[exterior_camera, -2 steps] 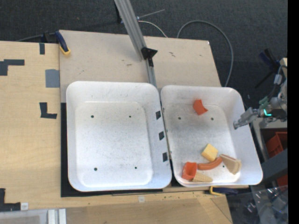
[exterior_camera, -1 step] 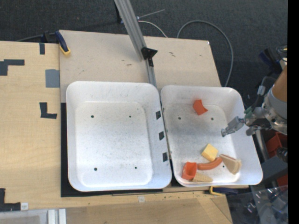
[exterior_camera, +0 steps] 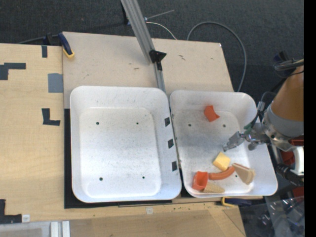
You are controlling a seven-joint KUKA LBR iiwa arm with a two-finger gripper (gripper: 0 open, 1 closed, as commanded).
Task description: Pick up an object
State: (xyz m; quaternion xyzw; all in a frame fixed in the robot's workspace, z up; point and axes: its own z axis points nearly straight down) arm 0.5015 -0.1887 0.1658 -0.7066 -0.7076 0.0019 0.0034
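So the grey metal two-finger gripper (exterior_camera: 233, 143) sits low in the right shallow white plastic bin (exterior_camera: 197, 98), just above the small yellow block (exterior_camera: 221, 161). Can't tell whether it's released or clenched. Nothing is visibly between the fingers. Near the block: a curved orange sausage-shaped piece (exterior_camera: 221, 175), a tan wedge (exterior_camera: 243, 173), an orange-red cup (exterior_camera: 200, 180). A small orange-red chunk (exterior_camera: 211, 113) lies farther back.

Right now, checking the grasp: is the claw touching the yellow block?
Apart. The camera view shows bare white bin floor between the claw and the yellow block.
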